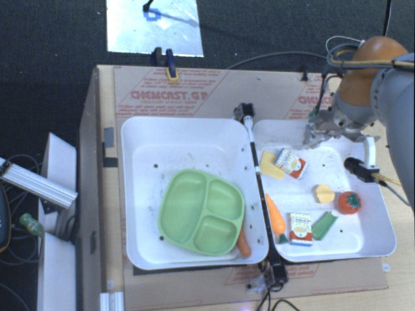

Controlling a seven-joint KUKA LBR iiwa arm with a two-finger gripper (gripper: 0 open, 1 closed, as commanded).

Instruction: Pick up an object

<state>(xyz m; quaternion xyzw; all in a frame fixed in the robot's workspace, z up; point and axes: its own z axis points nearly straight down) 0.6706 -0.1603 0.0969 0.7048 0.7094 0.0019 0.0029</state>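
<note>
Cardboard bench (pixel 194 89) on dark carpet (pixel 52 44) (jaws (pixel 316 137) state unclear) bears white bins (pixel 139 141).

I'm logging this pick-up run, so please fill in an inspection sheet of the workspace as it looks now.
Surface: two white bins, left bin, right bin, on a board.
Job's things: right bin holds a tomato, carrot, two small cartons, yellow pieces, a green piece.
Clutter: green divided plate in the left bin, a sausage at its edge.
Grippers: hand low over the right bin's back corner; grip unclear.
Cables: wires loop by the wrist.
Surroundings: dark floor, reflective sheet.
</note>
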